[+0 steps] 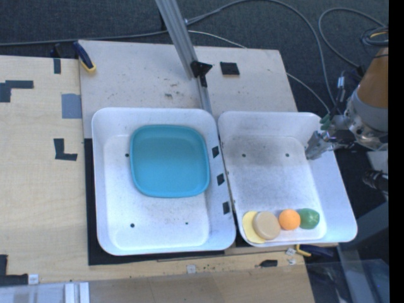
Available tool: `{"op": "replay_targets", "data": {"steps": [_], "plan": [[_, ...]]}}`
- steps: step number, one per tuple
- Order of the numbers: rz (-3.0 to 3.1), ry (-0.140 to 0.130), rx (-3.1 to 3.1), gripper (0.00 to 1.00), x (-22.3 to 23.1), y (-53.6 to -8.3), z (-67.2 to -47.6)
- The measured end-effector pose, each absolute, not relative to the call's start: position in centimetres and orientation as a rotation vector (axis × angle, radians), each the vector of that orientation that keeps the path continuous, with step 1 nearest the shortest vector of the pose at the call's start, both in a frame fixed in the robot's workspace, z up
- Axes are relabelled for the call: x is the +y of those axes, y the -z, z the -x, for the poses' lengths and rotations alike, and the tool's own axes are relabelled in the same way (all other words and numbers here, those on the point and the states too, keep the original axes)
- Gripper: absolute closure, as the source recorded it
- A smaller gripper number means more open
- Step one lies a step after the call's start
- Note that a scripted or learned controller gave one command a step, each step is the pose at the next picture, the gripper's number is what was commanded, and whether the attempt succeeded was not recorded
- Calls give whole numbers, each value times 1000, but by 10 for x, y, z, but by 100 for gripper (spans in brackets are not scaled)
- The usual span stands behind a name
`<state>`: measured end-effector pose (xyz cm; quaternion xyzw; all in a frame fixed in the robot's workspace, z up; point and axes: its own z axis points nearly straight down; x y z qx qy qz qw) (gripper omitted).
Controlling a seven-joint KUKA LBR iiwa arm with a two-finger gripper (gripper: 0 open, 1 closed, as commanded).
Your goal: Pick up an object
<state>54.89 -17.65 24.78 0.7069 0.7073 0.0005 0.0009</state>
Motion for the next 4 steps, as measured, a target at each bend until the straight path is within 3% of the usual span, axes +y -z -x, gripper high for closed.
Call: {"op": "replay_targets", "data": {"steps": [2, 4], "plan": [[-2216, -1, 2229, 100, -59, -233, -566], [-2217, -1, 2227, 100, 46, -247, -573]]}}
